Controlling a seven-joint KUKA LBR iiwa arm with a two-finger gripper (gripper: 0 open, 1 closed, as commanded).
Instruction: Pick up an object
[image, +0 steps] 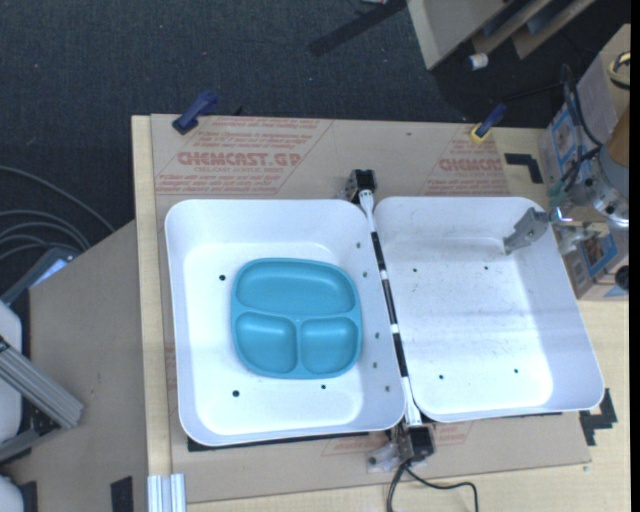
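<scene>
**Gripper parked at the far-right rim, plate a full bin away**

We saw the gripper at the upper right corner of the right bin, just over its rim. One grey finger showed as a wedge; we couldn't tell whether the jaws were wide or narrow. Nothing was visibly held.

The only candidate we saw was the blue divided plate, lying flat near the middle of the left bin, well apart from the gripper, with the centre rims of both bins between them.

Risks, as we judged them:
- Plate was flat and broad with a low rim. A straight top-down close would likely span nothing and come up empty.
- A grab on the thin edge could slip or tip the plate.
- A low crossing could clip the rims between the bins.

Orientation: roughly square with rounded corners, so the long axis was weak. Large compartment faced the far side, two small ones the near side; slightly rotated against the bin walls.
</scene>
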